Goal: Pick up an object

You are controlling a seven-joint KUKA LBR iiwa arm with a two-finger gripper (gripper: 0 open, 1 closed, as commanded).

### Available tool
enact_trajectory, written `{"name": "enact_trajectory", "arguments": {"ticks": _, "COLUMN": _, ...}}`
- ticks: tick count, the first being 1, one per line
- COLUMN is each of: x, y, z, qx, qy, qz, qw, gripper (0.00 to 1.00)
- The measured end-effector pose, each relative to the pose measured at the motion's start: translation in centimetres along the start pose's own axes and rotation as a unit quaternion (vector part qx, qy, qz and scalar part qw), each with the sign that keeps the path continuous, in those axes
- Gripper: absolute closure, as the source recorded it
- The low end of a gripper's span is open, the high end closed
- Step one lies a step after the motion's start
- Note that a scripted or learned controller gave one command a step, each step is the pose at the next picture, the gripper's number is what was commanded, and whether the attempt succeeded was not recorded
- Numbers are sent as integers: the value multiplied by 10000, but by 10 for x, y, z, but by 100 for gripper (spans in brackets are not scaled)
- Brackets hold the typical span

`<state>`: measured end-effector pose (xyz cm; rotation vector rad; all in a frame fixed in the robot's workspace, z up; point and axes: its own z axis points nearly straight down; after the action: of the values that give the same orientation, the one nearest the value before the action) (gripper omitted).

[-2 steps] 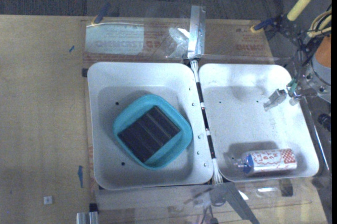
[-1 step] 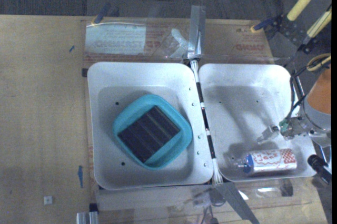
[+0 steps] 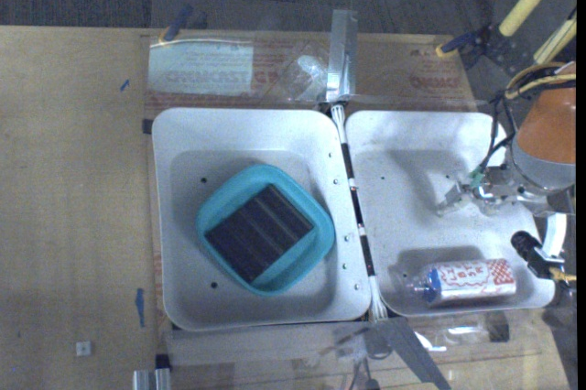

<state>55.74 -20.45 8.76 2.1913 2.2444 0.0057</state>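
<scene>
Metal and pale grey, the pincer (image 3: 455,196) hangs over the middle of the right bin (image 3: 366,136), reaching in from the right side under the orange band of the arm (image 3: 549,127); its fingers look spread a little, with nothing between them, though they are small and somewhat blurred against the white floor. I think it stands there because it is on the way down toward something to take, and the wrist is turned so the fingers point left, into the bin. The nearest thing to grasp is the tube (image 3: 464,278) with red and white print, which lies flat on its side along the near wall of the same bin, its cap toward the left. It is near the pincer but clearly apart from it, closer to me and slightly to the right of the fingertips, so in my judgement the pincer must travel toward the near wall and lower before closing. In the left bin (image 3: 174,287), well apart, a blue square container (image 3: 307,210) sits tilted on a corner, with a dark ridged block (image 3: 257,232) resting inside it. Both bins stand side by side, touching, on the wooden desk (image 3: 64,196).
</scene>
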Motion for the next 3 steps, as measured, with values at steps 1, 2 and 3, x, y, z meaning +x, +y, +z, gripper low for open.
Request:
{"name": "enact_trajectory", "arguments": {"ticks": 1, "x": 33, "y": 61, "z": 0, "qx": -12, "qy": -9, "qz": -1527, "qw": 9883, "gripper": 0}}
{"name": "enact_trajectory", "arguments": {"ticks": 2, "x": 98, "y": 114, "z": 1, "qx": -3, "qy": -5, "qz": -588, "qw": 9983, "gripper": 0}}
{"name": "enact_trajectory", "arguments": {"ticks": 3, "x": 31, "y": 111, "z": -25, "qx": 7, "qy": -9, "qz": -347, "qw": 9994, "gripper": 0}}
